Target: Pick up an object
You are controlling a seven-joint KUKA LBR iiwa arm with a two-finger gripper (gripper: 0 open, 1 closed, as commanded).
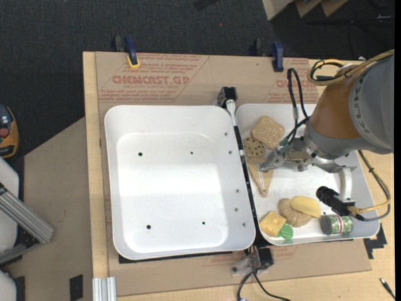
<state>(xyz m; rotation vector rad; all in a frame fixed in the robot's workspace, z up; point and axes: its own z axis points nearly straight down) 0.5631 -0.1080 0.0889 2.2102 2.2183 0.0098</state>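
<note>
Bench brown-topped, on dark carpet; gripper over right bin, grip state unclear.

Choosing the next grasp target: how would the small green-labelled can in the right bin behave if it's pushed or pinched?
The can seems to lie on its side, so a push would probably roll it, likely against the bin wall beside it. It looks rigid and smooth, so a pinch might slip off its round body.

The arm runs off the right edge and hides part of the right bin. Print on the can is unreadably small.
</note>
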